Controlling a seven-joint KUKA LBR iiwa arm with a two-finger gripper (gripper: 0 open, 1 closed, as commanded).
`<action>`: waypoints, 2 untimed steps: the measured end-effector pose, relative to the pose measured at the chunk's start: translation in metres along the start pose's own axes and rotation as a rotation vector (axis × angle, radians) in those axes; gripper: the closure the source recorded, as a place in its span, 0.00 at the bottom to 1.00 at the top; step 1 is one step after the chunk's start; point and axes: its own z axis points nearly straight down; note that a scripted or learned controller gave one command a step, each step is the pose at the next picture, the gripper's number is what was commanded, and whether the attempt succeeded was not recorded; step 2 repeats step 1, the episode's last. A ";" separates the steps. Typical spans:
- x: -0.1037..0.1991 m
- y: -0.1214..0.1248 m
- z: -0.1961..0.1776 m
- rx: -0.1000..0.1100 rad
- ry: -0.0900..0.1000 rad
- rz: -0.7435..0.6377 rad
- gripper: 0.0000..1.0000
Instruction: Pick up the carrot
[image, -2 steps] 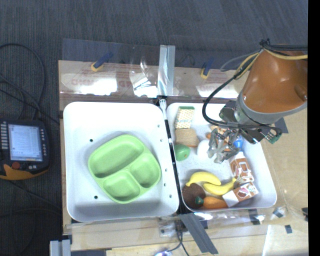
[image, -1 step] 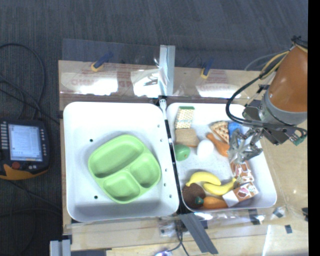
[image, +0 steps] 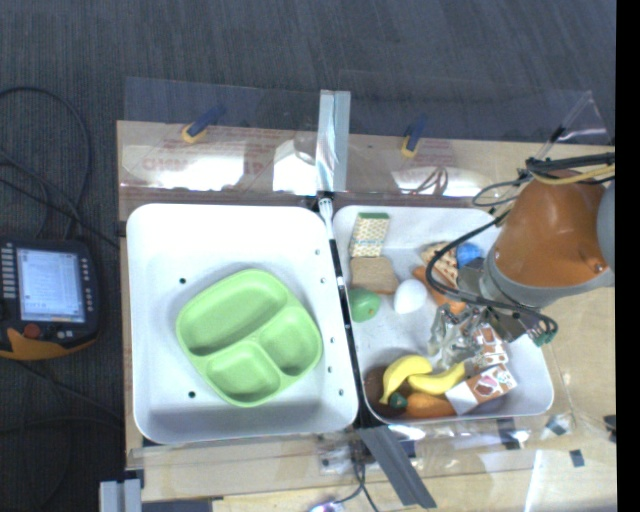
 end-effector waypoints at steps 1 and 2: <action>0.021 -0.038 0.017 0.012 -0.010 -0.131 1.00; 0.021 -0.038 0.017 0.012 -0.010 -0.131 1.00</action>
